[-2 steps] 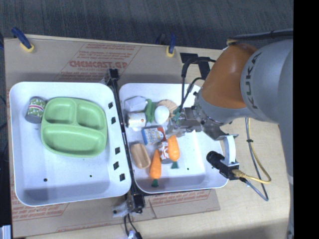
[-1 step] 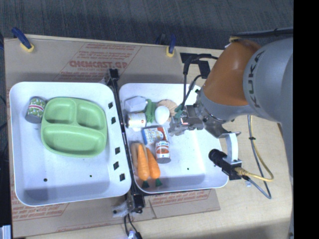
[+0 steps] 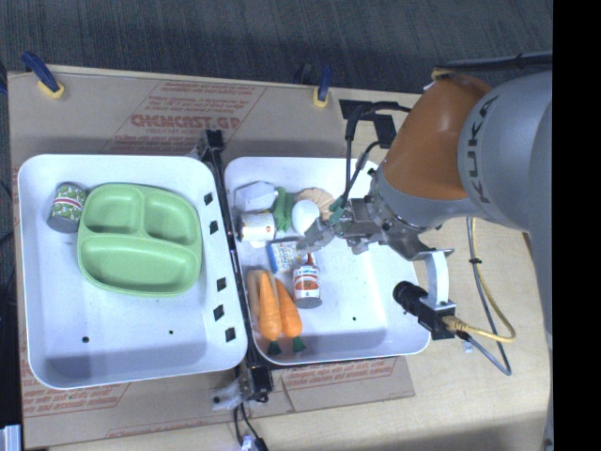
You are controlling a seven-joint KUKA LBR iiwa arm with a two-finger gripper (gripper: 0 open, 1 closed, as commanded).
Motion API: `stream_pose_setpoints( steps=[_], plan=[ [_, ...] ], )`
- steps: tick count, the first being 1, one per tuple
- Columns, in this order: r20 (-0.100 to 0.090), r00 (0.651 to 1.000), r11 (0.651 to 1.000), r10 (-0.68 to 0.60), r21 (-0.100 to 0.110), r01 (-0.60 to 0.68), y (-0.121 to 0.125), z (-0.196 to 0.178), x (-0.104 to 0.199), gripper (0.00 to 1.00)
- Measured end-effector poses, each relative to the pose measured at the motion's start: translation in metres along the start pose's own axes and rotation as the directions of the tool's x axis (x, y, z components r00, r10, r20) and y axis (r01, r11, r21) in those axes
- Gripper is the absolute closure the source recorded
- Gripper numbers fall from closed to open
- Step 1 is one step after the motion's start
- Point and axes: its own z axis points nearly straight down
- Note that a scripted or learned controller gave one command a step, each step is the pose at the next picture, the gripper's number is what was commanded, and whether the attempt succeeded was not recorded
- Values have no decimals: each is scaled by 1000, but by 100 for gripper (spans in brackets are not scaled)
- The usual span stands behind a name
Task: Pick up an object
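Carrots [image 3: 274, 314]: two, orange, green tops, lying below-left of my gripper [image 3: 317, 238]. Small red-capped bottle [image 3: 306, 284] just beneath. Whether I'm open or closed: cannot tell.

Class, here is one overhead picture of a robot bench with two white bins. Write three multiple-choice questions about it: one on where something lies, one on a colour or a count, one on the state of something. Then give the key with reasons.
1. Where does the green three-compartment plastic plate lie?
A. in the left white bin
B. in the right white bin
C. on the cardboard

2. How many orange toy carrots lie in the right bin?
A. none
B. two
C. five

3. How does the small red-labelled bottle lie relative to the carrots?
A. under them
B. in the other bin
C. just beside them

Key: A, the plate fills much of the left bin; B, two carrots lie side by side near the front wall; C, the bottle sits at their right.
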Motion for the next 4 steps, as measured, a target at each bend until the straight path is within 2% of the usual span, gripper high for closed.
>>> stream_pose_setpoints(
  steps=[1,2,3,4],
  plan=[
    [0,1000,1000,0,0,0,0,0,0,0],
    [0,1000,1000,5,-3,-5,-17,-61,32,0],
    [0,1000,1000,5,3,-5,-32,-13,6,0],
    [2,1000,1000,7,0,-7,-32,-40,-74,0]
  ],
)
